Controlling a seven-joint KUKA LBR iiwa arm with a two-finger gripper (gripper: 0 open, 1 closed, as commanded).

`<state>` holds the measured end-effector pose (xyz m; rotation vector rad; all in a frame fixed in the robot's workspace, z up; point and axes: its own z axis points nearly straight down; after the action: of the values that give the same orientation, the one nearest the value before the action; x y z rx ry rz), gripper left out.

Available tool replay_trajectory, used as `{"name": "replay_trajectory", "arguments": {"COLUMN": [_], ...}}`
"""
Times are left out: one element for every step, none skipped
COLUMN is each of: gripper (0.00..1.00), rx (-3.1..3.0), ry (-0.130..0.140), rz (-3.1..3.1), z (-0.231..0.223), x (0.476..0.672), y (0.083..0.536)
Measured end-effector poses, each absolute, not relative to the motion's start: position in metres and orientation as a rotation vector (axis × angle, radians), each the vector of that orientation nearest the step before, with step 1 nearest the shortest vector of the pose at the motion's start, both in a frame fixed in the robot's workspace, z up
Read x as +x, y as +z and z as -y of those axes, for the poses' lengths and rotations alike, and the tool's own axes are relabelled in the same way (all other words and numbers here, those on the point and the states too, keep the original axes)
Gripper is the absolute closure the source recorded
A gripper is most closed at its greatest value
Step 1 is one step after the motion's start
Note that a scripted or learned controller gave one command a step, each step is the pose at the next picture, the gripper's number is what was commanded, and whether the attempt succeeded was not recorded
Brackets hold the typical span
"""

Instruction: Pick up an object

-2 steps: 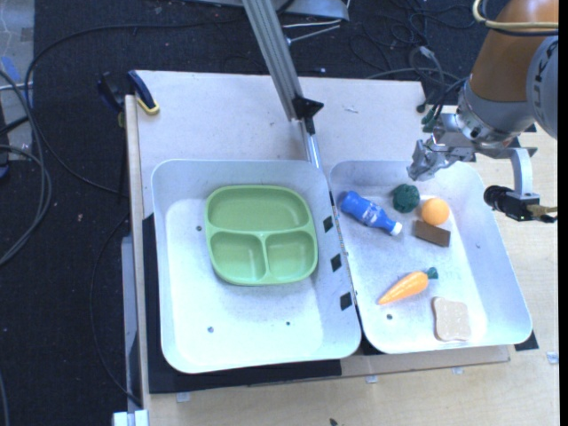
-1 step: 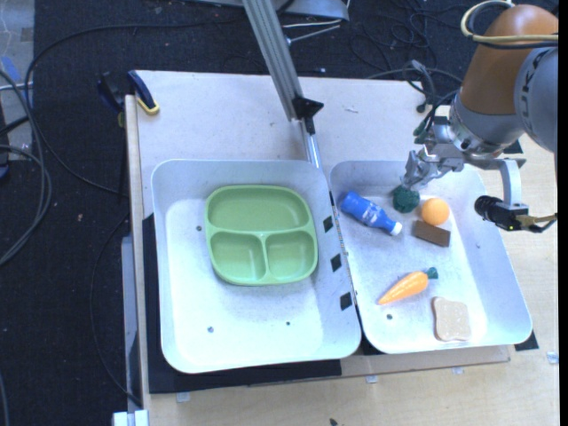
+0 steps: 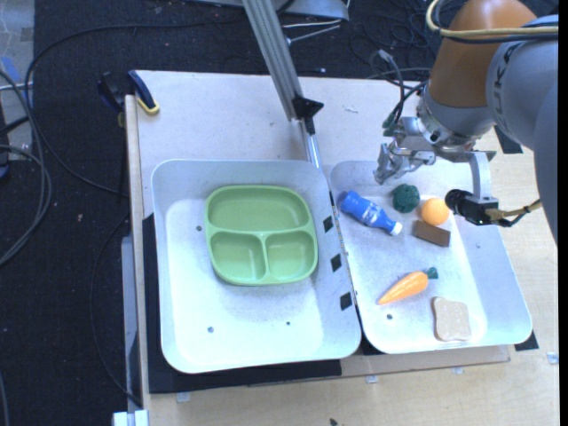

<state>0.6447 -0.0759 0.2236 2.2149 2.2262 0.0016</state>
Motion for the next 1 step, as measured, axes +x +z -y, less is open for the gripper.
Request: {"name": "replay_trajectory", "arguments": {"gripper": [1.00], "rx": [2.215], "ry": [0.000], "rz": [-2.230], "z": [0.0244], "x": [0.6432], "y": [0.2168]}}
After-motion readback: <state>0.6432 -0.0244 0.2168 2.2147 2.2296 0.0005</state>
